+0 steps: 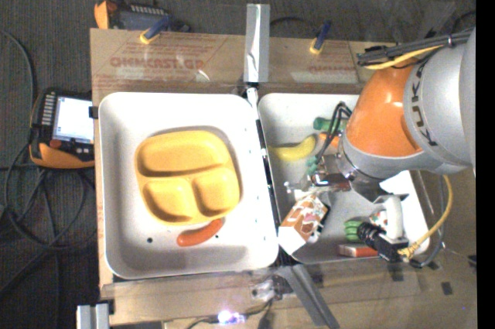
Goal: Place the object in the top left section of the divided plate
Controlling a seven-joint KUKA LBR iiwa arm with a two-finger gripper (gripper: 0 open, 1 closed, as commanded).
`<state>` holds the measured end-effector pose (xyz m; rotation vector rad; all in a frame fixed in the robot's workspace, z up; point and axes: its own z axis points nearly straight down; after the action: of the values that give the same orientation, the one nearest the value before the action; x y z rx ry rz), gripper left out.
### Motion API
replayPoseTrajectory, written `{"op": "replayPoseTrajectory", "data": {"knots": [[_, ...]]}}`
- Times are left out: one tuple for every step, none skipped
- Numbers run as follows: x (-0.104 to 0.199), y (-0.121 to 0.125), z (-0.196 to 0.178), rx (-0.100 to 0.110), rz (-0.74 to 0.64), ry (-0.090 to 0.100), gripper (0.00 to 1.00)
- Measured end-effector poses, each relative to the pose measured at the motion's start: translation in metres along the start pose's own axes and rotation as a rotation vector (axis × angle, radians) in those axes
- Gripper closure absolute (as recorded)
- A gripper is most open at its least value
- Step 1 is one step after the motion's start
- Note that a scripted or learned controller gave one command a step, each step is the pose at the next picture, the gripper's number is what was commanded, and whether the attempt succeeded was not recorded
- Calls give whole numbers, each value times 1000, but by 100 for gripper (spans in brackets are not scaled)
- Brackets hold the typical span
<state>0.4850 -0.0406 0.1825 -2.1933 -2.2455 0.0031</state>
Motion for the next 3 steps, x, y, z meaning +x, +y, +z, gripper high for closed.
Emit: {"op": "replayPoseTrajectory", "data": {"knots": [[76,0,-8,0,-5,0,100],[75,0,-8,0,-5,0,0],[186,9,-8,2,103,-3,0]]}}
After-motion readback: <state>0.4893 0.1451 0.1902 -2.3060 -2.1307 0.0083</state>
